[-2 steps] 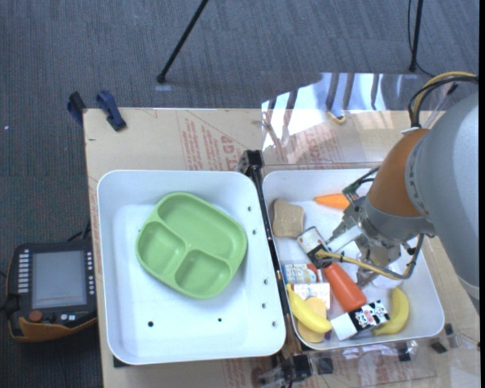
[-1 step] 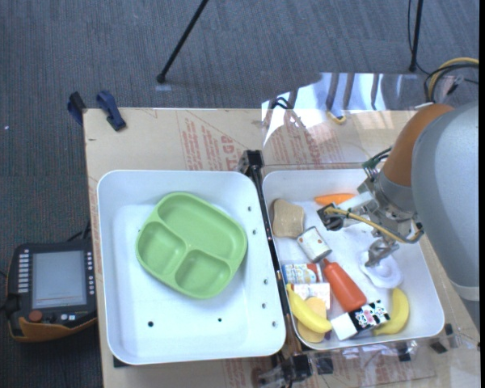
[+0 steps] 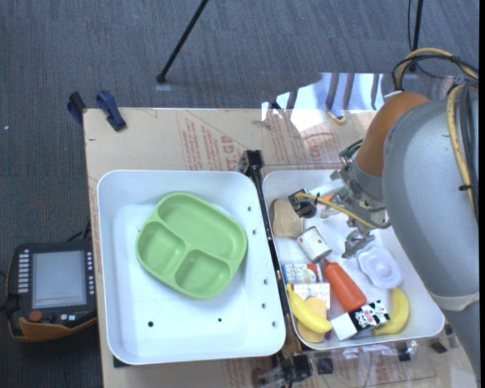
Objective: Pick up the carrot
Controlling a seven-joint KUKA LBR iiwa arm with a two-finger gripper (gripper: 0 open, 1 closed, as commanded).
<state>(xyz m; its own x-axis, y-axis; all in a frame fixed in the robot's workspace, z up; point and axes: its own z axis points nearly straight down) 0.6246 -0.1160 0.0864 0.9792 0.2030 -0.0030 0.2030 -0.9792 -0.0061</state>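
The carrot (image 3: 344, 286) is an orange tapered piece lying at a slant in the right bin (image 3: 427, 301), its thick end toward the upper left. My gripper (image 3: 356, 239) hangs over the right bin's middle, just above and to the right of the carrot's upper end, with a small gap to it. A white cylinder (image 3: 314, 243) lies against the carrot's top end. The grey arm with its orange band (image 3: 392, 132) covers the bin's far right part.
A green divided plate (image 3: 191, 244) sits in the left bin (image 3: 117, 297). Around the carrot lie two bananas (image 3: 309, 314) (image 3: 399, 309), a tan bread-like piece (image 3: 286, 217), a white cup (image 3: 381, 267), small printed boxes (image 3: 301, 274) and a black-and-white box (image 3: 364, 318). A teach pendant (image 3: 55, 288) rests left of the bench.
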